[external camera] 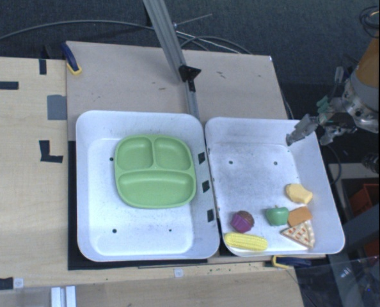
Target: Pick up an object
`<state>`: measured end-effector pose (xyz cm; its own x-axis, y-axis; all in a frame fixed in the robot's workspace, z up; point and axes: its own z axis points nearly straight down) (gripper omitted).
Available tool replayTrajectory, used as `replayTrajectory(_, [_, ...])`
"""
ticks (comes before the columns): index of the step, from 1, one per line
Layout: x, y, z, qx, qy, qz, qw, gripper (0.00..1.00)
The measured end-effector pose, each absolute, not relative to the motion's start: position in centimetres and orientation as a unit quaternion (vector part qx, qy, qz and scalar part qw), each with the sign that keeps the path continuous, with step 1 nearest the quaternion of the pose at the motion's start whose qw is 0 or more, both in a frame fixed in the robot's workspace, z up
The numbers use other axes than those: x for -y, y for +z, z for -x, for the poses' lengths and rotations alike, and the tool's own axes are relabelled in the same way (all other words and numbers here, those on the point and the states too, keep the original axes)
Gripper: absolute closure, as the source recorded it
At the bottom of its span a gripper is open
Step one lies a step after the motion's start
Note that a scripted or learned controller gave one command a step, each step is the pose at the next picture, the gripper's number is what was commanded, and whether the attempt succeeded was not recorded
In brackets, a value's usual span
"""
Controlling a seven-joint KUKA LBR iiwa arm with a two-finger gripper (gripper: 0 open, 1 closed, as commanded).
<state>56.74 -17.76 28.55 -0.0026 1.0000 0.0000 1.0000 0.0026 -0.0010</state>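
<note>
Toys (276,222): you see them clustered at right bin's (254,146) near corner.
Gripper (305,130): over bin's far-right edge, fingers apart, holding nothing.

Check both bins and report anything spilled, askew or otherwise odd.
Nothing spilled or damaged. The green divided plate sits flat in the left bin. One oddity: the corn cob lies on the right bin's front rim, while the other toy foods cluster inside that corner.
</note>
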Motion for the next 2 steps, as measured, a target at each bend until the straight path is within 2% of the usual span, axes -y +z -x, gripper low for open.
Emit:
replayTrajectory(1, [17.8, 28.5, -56.7, 0.708, 0.0003, 0.706, 0.0, 0.0])
replayTrajectory(2, [17.5, 24.1, -56.3, 0.708, 0.0019, 0.706, 0.002, 0.0])
